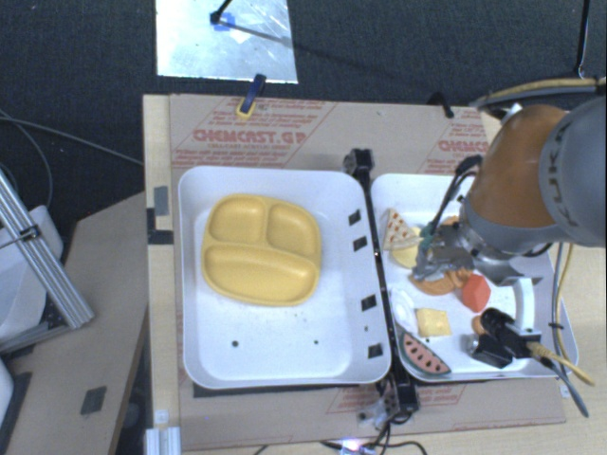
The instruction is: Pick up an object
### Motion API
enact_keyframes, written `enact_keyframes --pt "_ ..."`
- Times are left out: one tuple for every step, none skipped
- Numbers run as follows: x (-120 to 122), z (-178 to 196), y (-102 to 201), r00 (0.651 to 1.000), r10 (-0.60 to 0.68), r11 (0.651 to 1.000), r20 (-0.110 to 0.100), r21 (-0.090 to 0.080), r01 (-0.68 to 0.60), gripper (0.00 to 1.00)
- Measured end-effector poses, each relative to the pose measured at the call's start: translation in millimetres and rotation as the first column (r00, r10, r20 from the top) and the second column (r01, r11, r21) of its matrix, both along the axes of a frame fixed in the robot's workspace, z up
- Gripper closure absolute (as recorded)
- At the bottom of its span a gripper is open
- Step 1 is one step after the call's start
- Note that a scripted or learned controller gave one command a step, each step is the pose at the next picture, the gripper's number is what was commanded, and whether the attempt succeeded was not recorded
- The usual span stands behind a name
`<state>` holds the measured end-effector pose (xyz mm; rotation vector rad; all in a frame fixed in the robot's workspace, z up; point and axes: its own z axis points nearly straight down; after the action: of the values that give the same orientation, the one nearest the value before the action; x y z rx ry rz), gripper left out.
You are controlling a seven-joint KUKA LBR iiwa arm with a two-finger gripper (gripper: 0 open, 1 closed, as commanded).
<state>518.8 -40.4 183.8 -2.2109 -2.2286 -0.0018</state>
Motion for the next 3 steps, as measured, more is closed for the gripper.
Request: enact_keyframes --pt "-33 7 42 1.000 0.000 1.000 0.001 -0.001 0.000 1.00" --pt "-31 27 82 1.000 0.001 1.000 0.004 -0.001 -0.001 1.00" --pt "-13 131 138 1.000 0.004 1.000 0.014 0.002 -0.004 1.00"
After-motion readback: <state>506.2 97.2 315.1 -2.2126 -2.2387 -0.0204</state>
